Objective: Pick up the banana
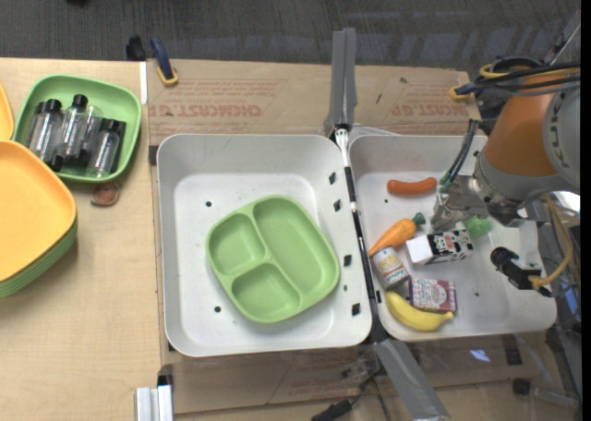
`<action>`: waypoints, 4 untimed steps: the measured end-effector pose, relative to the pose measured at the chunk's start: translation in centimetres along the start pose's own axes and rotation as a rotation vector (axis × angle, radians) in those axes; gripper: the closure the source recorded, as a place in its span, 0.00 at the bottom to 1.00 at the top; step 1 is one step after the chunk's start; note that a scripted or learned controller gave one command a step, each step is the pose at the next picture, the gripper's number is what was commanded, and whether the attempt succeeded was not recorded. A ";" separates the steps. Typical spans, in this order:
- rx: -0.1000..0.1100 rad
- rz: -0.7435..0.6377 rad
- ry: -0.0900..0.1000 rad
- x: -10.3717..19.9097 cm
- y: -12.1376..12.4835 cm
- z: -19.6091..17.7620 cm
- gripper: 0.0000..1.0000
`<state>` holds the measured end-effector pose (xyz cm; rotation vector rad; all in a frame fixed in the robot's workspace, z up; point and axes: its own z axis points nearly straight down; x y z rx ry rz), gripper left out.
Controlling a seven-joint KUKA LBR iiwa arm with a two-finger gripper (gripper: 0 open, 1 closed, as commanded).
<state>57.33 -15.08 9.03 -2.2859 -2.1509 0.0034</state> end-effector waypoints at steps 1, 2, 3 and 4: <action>0.001 0.004 0.000 -0.1 0.0 -0.9 1.00; -0.003 0.317 0.007 -6.3 1.2 -3.0 1.00; -0.002 0.315 0.007 -6.2 1.2 -3.9 1.00; -0.029 0.098 -0.006 -0.9 -5.8 -2.4 1.00</action>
